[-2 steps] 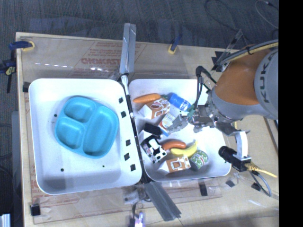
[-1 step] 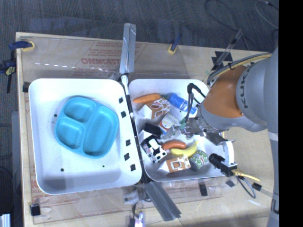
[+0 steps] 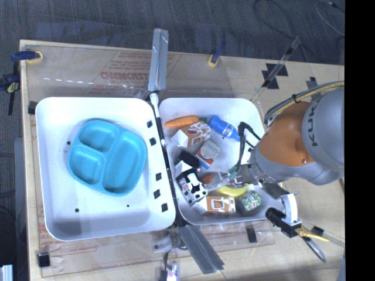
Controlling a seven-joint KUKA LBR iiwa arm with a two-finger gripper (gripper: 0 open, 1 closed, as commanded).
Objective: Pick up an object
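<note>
A: Jaws can't be read; the gripper (image 3: 237, 173) sits low in the right bin (image 3: 246, 106), hidden under the wrist.

B: Target?

A: One banana (image 3: 232, 190), just below the gripper, near the bin's lower edge. Long axis runs left-right, ends curling up.

B: Counts?

A: Two bins. Left bin (image 3: 53, 157) holds one blue tray (image 3: 108, 156), three compartments. Right bin: one carrot (image 3: 181, 122), one blue bottle (image 3: 222, 126), about three small cartons (image 3: 198, 134), cluttered together.
</note>
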